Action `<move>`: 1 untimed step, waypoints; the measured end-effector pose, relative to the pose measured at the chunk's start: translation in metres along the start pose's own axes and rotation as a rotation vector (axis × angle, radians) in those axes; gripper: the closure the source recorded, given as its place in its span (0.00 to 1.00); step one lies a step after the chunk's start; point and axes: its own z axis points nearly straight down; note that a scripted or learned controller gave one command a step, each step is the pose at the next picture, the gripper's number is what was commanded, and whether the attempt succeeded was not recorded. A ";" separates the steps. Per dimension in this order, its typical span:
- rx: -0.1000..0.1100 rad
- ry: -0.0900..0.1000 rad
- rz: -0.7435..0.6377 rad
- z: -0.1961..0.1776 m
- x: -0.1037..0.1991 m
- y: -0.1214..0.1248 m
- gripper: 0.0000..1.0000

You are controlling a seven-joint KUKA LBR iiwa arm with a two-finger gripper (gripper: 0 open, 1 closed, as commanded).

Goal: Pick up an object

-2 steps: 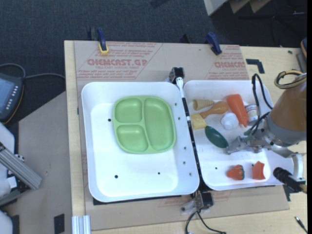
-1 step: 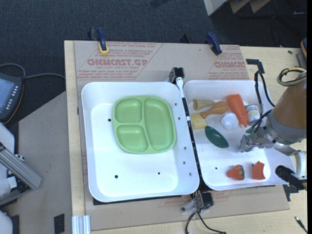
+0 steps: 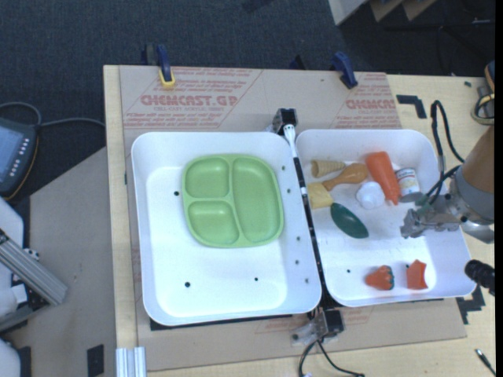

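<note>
- Objects in the right bin [image 3: 338,289]: smooth orange carrot-shaped piece [image 3: 383,176], glossy dark green oval [image 3: 349,221], white rounded lump [image 3: 369,195], small labelled jar [image 3: 407,182], tan pieces [image 3: 334,176], two small red-orange chunks [image 3: 397,276].
- Gripper [image 3: 416,225] low over the right bin's right side, near the jar; opening impossible to tell, nothing seen held.
- Left bin [image 3: 157,289]: matte pale-green divided plate [image 3: 233,200], three compartments, rounded corners.

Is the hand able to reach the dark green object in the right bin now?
Probably yes. The hand hangs over the right bin, with bare white floor between it and the dark green object.
</note>
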 end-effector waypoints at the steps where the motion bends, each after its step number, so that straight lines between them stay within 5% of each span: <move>1: 0.000 0.000 -0.001 -0.045 -0.007 -0.001 1.00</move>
